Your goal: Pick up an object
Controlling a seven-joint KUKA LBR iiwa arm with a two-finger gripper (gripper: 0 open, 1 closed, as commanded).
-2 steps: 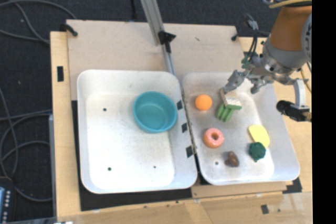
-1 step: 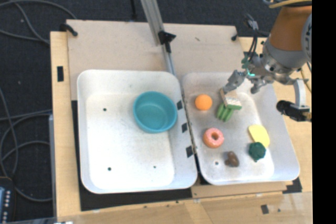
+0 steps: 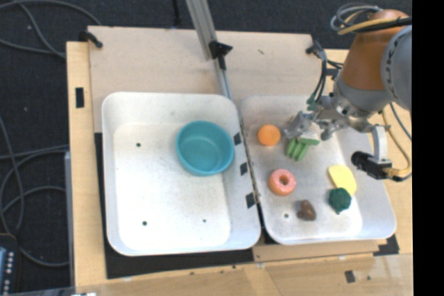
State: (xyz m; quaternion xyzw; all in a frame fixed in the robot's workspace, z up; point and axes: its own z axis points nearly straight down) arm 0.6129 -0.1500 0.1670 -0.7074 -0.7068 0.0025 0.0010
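My gripper [image 3: 309, 128] hangs over the upper middle of the right bin [image 3: 371, 215]. A light green ribbed object [image 3: 299, 148] lies right under its lower edge, touching or nearly touching it; whether it is gripped is unclear. An orange ball [image 3: 269, 135] sits just left of the gripper. Below them are a pink ring-shaped donut [image 3: 282, 181] and a small brown lump [image 3: 306, 210]. Near the bin's right side a yellow piece [image 3: 342, 176] rests against a dark green piece [image 3: 339, 200].
A blue bowl [image 3: 205, 147] stands in the upper right part of the left bin [image 3: 139, 218]. A slanted metal pole [image 3: 198, 3] runs from the top down to the gap between the bins. Cables trail beside the arm's wrist at the right.
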